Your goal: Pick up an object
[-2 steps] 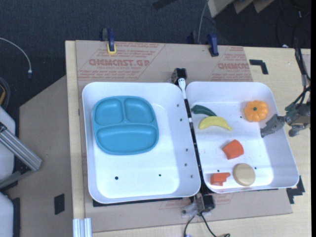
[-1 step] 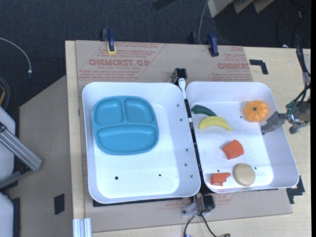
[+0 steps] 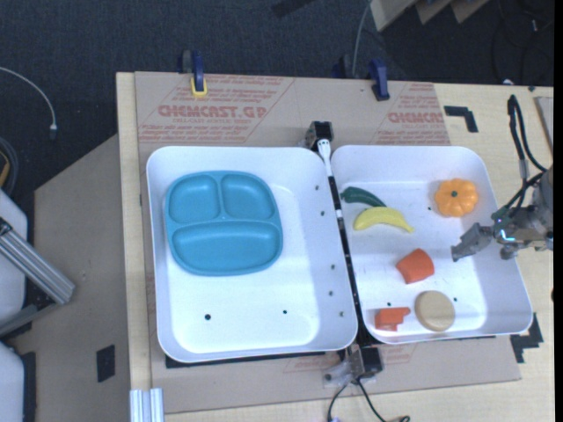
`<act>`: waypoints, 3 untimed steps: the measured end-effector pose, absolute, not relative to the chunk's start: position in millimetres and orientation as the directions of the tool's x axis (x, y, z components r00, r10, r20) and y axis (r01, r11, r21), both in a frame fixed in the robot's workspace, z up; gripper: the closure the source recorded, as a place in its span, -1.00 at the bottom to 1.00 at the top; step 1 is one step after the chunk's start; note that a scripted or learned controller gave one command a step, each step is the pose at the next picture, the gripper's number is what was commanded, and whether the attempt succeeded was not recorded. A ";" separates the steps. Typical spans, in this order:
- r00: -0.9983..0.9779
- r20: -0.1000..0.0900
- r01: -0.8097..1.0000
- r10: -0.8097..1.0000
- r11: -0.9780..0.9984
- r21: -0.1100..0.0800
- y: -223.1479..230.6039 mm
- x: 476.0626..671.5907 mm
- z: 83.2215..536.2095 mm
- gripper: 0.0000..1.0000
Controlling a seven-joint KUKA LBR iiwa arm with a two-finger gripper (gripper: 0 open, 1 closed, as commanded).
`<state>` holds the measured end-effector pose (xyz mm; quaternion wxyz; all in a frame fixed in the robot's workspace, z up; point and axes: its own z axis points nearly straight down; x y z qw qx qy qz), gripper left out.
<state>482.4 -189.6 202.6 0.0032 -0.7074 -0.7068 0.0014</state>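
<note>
The claw (image 3: 471,244) is sitting at the right side of the right bin (image 3: 501,310), reaching in from the right edge of the camera view, its dark tip pointing left and slightly down toward the bin floor. The view is not resolving its tip clearly enough to say whether the claw is apart or together, so that cannot be told. Nothing is showing at the claw tip — no object is being carried.

Task status, as a judgement: the pick is not yet done. Every candidate object is lying on the bin floor, apart from the claw. What is left is the approach, the closing on one object, and the lift.

Object positions, working outward from the claw:
- The red block (image 3: 415,265) is lying nearest, just left of the claw tip.
- The orange pumpkin (image 3: 456,197) is sitting above the claw, near the bin's upper right corner.
- The tan round piece (image 3: 435,311) is resting below, with the small orange piece (image 3: 391,317) just beside it to the left.
- The yellow banana (image 3: 382,221) and the green pepper (image 3: 361,196) are lying farther left, near the divider.

Beyond these, the left bin (image 3: 255,323) is holding a blue divided plate (image 3: 225,222). Both bins are resting on the table (image 3: 290,104).

Arm pose: only the wrist end is visible at the right edge, held low over the bin's right rim.
</note>
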 end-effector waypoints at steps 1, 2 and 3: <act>0.000 0.003 1.000 1.000 0.000 -0.006 -183.2 483.9 157.9 -1.00; 0.001 0.001 1.000 1.000 -0.001 -0.001 -180.4 494.1 106.0 -1.00; 0.001 -0.001 1.000 1.000 -0.001 0.005 -180.8 495.3 119.6 1.00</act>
